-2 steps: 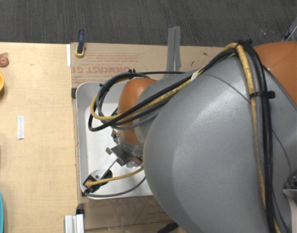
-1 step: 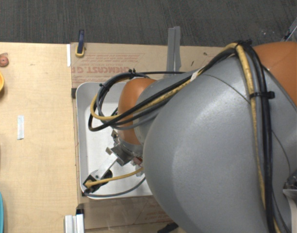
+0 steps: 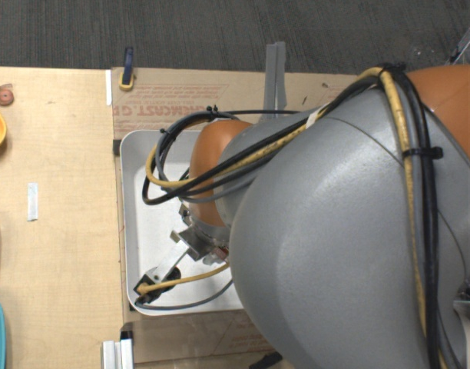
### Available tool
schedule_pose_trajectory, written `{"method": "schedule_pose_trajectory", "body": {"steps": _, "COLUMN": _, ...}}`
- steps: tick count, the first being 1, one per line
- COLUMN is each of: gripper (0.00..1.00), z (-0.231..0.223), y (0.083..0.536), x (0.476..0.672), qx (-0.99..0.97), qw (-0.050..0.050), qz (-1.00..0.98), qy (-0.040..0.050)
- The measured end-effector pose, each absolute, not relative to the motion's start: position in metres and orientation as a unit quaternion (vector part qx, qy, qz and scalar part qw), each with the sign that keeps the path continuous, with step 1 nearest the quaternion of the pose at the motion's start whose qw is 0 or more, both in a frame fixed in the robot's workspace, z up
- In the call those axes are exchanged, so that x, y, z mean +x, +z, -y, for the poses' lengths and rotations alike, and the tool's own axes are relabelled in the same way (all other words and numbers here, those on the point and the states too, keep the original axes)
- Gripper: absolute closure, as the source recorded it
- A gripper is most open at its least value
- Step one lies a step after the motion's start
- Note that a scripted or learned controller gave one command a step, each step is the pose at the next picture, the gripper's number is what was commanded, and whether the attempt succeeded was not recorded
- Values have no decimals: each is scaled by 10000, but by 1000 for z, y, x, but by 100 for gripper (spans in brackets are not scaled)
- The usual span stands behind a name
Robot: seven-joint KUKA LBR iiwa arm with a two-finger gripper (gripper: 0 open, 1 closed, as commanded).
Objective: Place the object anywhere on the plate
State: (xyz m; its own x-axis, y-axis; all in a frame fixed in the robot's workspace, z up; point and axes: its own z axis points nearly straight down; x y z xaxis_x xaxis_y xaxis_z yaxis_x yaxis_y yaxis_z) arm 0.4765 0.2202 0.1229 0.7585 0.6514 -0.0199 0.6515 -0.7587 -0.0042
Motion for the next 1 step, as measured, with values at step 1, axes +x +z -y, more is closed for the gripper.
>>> {"method": "schedule_pose_trajectory", "body": {"steps": 1, "gripper": 0, "z": -220, "y": 123, "x": 476, "qx": 9377, "qw": 15, "qz": -3474, "qy": -101}}
